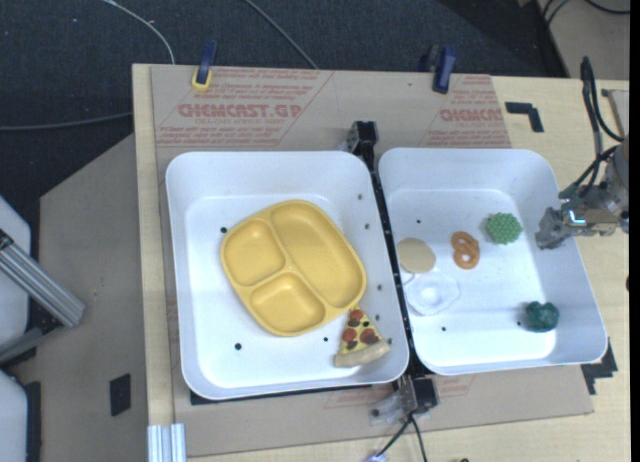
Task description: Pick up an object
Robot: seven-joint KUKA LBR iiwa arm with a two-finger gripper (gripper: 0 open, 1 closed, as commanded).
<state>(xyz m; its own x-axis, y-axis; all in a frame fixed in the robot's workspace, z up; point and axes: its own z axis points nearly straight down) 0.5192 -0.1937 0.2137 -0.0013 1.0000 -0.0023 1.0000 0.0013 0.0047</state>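
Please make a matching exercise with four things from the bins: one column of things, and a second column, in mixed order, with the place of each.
Things:
1. yellow plate
2. pizza slice
3. pretzel
4. dark green toy

Places:
A. right bin, near its right front corner
B. middle of the left bin
C. right bin, between the beige disc and the light green ball
D. left bin, beside the plate's front right edge

Pairs: 1-B, 2-D, 3-C, 4-A

A yellow three-section plate (292,266) lies flat in the left bin, a pizza slice (359,338) just beside its lower right edge. In the right bin lie a tan cookie (417,255), a pretzel (466,249), a green broccoli floret (503,228), a clear plastic piece (431,297) and a dark teal lump (541,316), all apart.
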